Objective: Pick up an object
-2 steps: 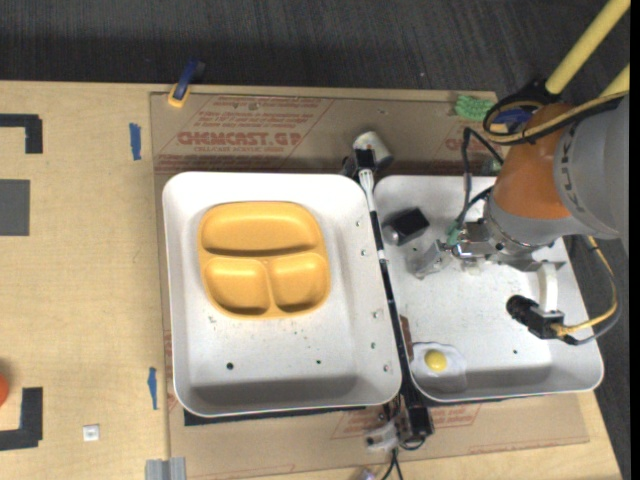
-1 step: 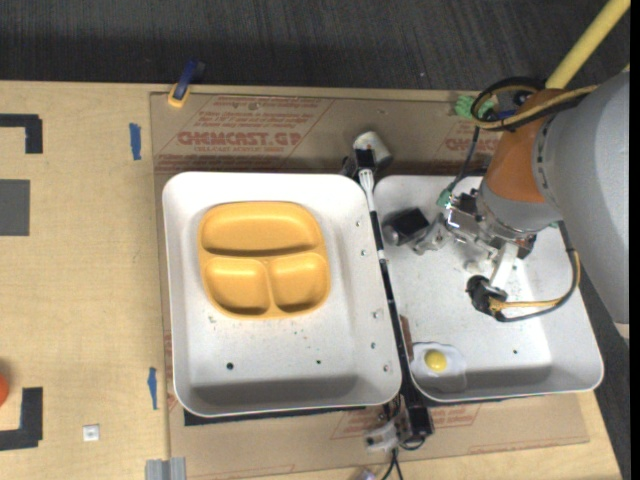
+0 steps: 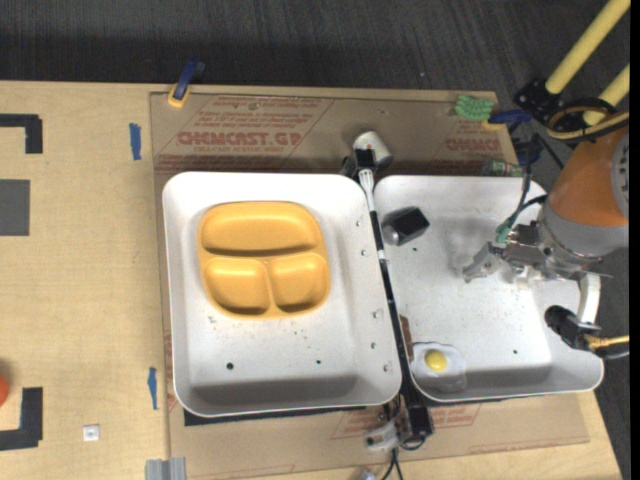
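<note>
currently the tool (image 3: 487, 260) hovers inside the right bin (image 3: 470, 368); its state i cannot tell. black block (image 3: 405, 224) near far-left corner, egg (image 3: 436, 360) at near-left corner. yellow tray (image 3: 265, 257) in left bin (image 3: 190, 348).

Glossy yellow plastic tray (image 3: 264, 258), matt white bins (image 3: 190, 298)

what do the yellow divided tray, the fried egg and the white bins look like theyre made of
The yellow divided tray looks like moulded plastic: one even colour, rounded compartment edges, a soft sheen. The fried egg is probably a plastic or rubber toy, with a flat white and a glossy yellow dome. The white bins seem to be thin formed plastic, smooth with rounded corners, though painted metal can't be ruled out.
</note>
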Motion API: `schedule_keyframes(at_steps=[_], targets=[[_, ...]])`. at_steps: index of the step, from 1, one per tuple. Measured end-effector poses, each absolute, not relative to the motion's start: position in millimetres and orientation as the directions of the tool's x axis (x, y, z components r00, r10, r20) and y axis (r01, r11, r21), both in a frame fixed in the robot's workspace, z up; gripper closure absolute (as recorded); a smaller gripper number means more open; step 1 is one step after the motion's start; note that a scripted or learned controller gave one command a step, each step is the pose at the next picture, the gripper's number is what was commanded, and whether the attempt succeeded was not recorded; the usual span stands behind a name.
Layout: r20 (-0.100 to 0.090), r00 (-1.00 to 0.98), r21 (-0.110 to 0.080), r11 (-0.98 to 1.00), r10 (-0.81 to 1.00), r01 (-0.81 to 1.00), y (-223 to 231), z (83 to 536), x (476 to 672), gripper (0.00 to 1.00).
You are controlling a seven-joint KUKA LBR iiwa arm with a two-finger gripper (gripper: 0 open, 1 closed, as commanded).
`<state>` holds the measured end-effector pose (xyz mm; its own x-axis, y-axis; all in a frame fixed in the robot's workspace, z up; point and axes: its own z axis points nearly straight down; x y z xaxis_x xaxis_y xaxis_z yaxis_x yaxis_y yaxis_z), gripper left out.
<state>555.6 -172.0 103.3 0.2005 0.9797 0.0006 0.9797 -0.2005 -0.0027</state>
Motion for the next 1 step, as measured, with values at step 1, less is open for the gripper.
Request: schedule_keyframes(at_steps=[1], targets=[[0.000, 0.114, 0.002, -0.114, 0.993, 0.993, -117.3, 106.1, 601.3, 0.00]])
